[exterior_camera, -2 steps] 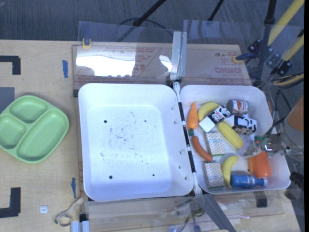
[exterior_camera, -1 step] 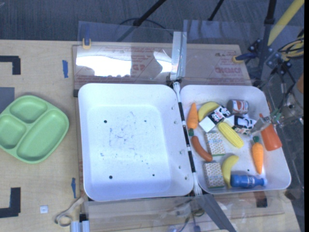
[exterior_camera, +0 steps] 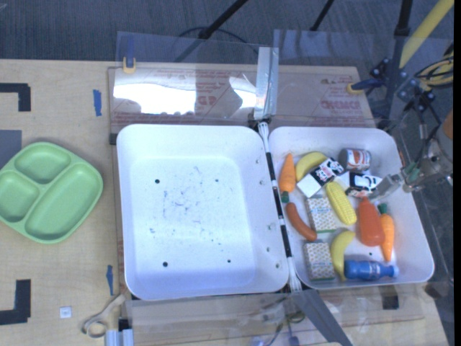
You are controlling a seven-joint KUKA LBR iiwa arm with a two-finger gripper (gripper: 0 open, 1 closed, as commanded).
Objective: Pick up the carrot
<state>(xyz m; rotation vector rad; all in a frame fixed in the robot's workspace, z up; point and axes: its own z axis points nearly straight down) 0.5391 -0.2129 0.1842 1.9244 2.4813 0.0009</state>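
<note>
Two orange carrots lie in the right bin (exterior_camera: pixel 416 264). One carrot (exterior_camera: pixel 287 173) rests upright along the bin's left wall, beside the divider. The other carrot (exterior_camera: pixel 387 236) lies near the right wall, touching an orange-red pepper-like piece (exterior_camera: pixel 369 222). My gripper (exterior_camera: pixel 400 181) comes in over the right bin's right rim as a thin grey shape. It sits up and to the right of the second carrot and apart from it. Nothing shows between its tips.
The right bin is crowded: two bananas (exterior_camera: pixel 311 163), corn (exterior_camera: pixel 340 200), a sausage (exterior_camera: pixel 301 222), a can (exterior_camera: pixel 354 158), a blue bottle (exterior_camera: pixel 367 269), small boxes (exterior_camera: pixel 320 213). The left bin (exterior_camera: pixel 137 150) lies beside it. A green divided plate (exterior_camera: pixel 49 192) sits far left.
</note>
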